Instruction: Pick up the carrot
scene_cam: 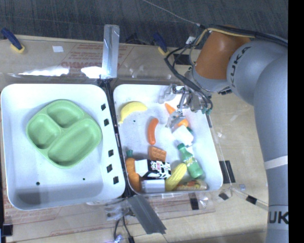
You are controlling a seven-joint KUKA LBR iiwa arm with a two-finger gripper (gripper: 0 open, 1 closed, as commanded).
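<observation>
Just below the tool (pixel 180 116), carrot (pixel 152 130) left of it

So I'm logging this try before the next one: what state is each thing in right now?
Gripper: low in the right bin, over small orange pieces; grip unclear.
Carrot: lying loose on the bin floor, apart from the gripper.
Banana: lying by the divider.
Green bottle: on its side.
Corn: lying against the bottle.
Green plate: flat in the left bin, compartments bare.
</observation>
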